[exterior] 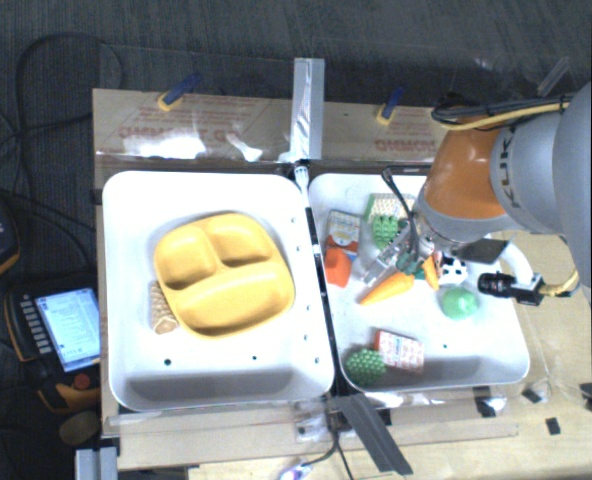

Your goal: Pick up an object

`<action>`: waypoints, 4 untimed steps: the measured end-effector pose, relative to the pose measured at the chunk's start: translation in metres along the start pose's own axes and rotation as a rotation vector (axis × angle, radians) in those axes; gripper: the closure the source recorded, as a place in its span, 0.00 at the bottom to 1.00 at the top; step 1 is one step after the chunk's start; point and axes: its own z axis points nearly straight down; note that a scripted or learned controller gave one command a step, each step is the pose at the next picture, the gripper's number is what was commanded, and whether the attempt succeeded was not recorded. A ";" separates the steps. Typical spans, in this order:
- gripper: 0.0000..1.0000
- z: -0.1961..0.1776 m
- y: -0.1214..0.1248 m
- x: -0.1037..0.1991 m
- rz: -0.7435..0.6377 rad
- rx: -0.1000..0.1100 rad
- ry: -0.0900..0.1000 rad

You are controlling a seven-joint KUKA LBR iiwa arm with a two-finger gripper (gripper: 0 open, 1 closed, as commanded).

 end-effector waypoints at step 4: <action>0.00 -0.093 0.155 0.084 -0.036 0.008 0.012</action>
